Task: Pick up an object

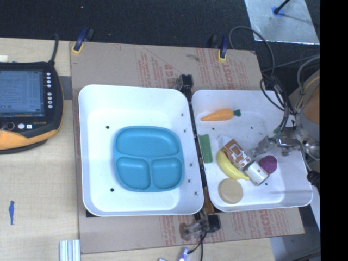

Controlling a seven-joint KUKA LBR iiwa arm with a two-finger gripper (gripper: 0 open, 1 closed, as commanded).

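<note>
Surface [32, 200]: two white bins side by side. Left bin [98, 113] holds blue divided plate [148, 157], centred. Right bin [293, 197] (crowded): carrot [219, 115] at 11 o'clock, green block [205, 148] at 9, banana [230, 166], brown carton [236, 153] and silver can [256, 173] mid-bin, purple object [268, 163] beside can, tan disc [230, 191] at 7. Hand [266, 144] at 3 o'clock, above purple object; fingers spread or pinched, cannot tell.

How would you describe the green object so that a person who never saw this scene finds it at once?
Look at the right white bin, the one that holds the food items. Along its left wall, just below the orange carrot and left of the yellow banana, lies the green block. It is the bin's one green, flat, straight-edged piece; its neighbours are rounded and orange, yellow or brown.
</note>
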